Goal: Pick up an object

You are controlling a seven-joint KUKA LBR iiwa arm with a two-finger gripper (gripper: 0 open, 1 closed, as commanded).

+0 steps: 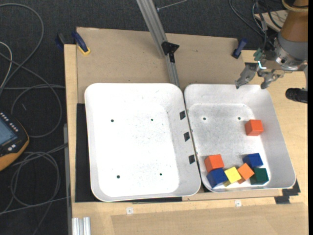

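Over the right bin's far edge, gripper hangs with fingers spread wide, holding nothing. Pick not yet started. Blocks crowd the bin's near-right corner; one orange cube sits alone toward the right wall, small, square-edged, the easiest candidate.

Lying on the dark floor off the bench's left edge: black cables and an orange-cased handheld pendant. Clamped at the bench's far corners: blue clamps.
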